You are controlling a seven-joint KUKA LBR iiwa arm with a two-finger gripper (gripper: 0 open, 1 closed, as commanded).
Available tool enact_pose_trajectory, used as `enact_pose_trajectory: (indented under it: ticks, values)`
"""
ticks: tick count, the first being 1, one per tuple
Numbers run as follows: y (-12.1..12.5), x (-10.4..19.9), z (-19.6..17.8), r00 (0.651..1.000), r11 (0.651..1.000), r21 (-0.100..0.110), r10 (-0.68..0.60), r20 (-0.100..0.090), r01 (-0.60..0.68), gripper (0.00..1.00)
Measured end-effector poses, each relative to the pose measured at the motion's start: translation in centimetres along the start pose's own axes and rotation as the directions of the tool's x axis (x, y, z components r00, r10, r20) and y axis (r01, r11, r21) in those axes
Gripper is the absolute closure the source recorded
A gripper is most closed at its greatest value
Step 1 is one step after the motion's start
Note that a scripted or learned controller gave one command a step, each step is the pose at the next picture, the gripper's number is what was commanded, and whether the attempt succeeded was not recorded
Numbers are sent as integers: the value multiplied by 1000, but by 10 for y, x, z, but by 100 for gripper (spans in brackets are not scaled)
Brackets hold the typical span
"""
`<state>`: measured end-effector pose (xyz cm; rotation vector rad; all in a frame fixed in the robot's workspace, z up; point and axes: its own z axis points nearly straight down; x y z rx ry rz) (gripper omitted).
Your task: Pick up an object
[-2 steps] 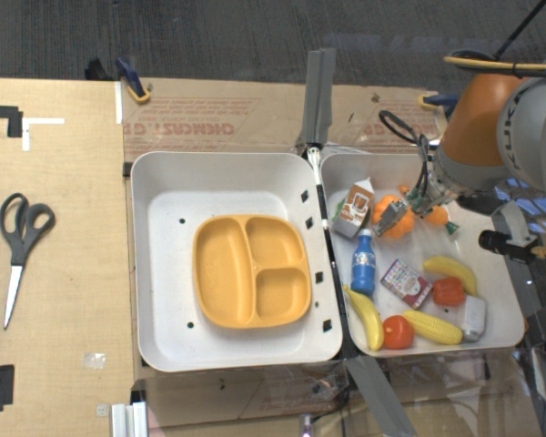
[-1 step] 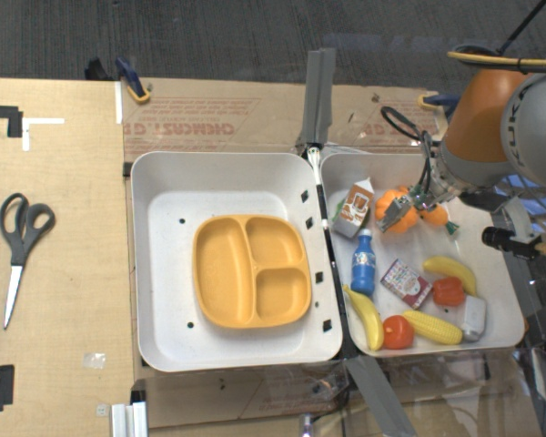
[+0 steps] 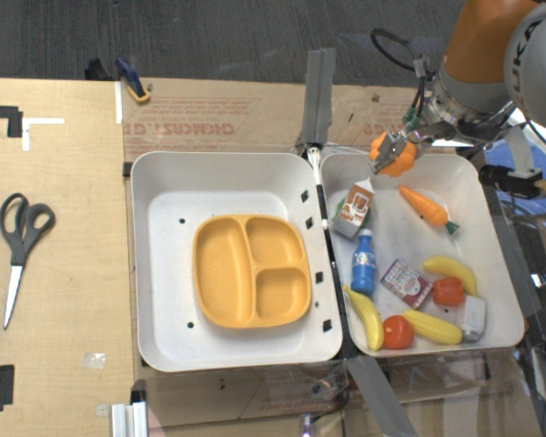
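Camera view: gripper (image 3: 393, 150) holds orange toy (image 3: 399, 158); carrot (image 3: 425, 207) near.

My arm (image 3: 505, 39) comes in from the upper right corner, the orange band riding high above the grey wrist, cables looping off its left side. The wrist tips down and to the left, so my gripper (image 3: 393, 153) hangs over the far left corner of the right bin (image 3: 491, 244), close to that bin's far rim. My fingers are clamped around a small orange object (image 3: 399, 157), which sits between them, lifted clear of the bin floor.
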<state>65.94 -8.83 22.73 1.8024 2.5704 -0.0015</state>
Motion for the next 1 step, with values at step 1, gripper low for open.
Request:
enact_pose_trajectory:
  ticks: [1]
  values:
    - [14,40,-14,999,999,1,33,-1,-33,100]
